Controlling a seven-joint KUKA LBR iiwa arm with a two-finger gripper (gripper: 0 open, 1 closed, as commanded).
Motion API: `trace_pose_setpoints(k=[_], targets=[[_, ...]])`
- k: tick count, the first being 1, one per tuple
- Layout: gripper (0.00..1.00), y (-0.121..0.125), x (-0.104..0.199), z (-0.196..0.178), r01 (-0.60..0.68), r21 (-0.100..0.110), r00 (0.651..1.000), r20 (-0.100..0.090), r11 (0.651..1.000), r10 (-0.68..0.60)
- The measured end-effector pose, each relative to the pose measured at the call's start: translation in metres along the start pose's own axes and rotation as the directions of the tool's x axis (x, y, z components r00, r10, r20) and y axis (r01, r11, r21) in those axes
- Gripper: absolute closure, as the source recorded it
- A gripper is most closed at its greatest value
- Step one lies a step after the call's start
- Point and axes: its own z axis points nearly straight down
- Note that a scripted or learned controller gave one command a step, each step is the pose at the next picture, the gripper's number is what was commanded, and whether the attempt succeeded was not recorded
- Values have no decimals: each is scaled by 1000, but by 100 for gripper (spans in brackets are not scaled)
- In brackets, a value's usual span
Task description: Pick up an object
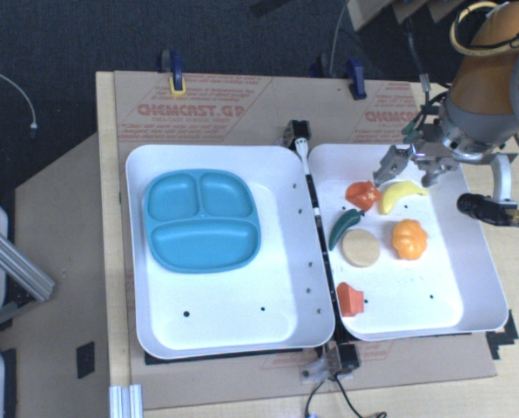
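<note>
While the banana (401, 194) lies near the back of the right bin (468, 294), the gripper (409, 169) hovers just above it, jaws spread and gripping nothing. Closing from here could clip the red pepper (360, 193) touching the banana's left end (they crowd each other), or the curved fruit could roll out sideways. An orange (408, 239), a tan disc (360, 248) and a green chili (344, 228) sit near. Whether the fingertips touch the banana is hard to judge, and the arm's upper part is cut off.
</note>
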Motion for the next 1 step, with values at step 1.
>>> trace_pose_setpoints(k=[1], targets=[[0,3,0,-7,3,-12,1000,2,1000,-2]])
